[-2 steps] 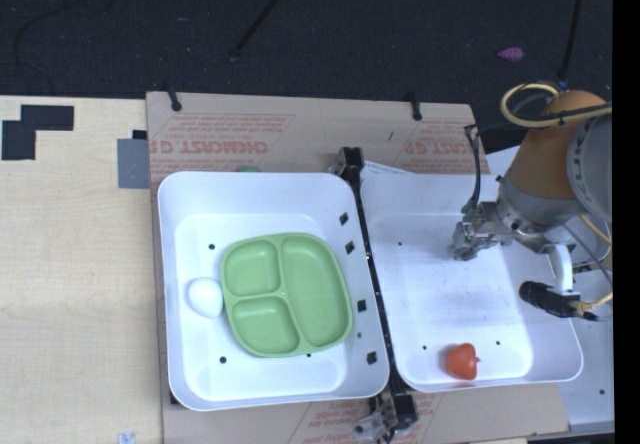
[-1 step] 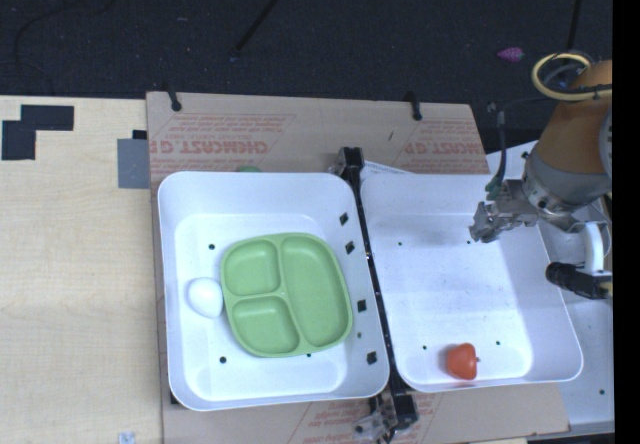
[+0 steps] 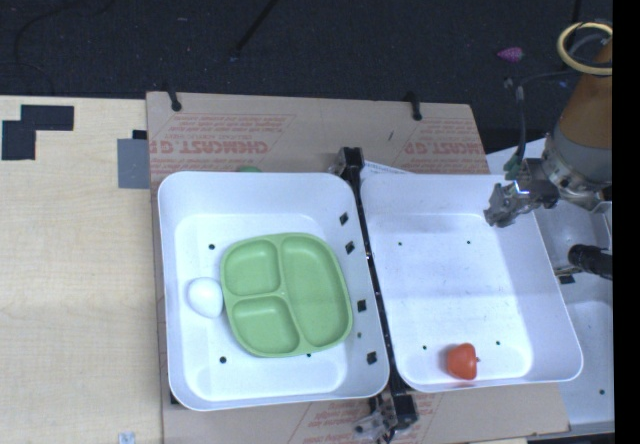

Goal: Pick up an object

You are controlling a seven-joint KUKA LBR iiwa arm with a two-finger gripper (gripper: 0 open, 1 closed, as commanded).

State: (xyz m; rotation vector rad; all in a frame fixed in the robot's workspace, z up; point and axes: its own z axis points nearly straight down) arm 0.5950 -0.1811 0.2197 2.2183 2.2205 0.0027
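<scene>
Hovering at right bin's (image 3: 545, 262) 2 o'clock, can't tell finger (image 3: 503, 204) state; targeting red ball (image 3: 461, 361) at 6—looking light, slippery, grabbing across middle.

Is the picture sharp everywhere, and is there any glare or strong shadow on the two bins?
Camera view: even light; the green tray, the white egg and the red object look fairly sharp with only soft shadows. The white bins are bright, slightly washed out. The gripper at the right looks soft, and the top background is dark.
</scene>
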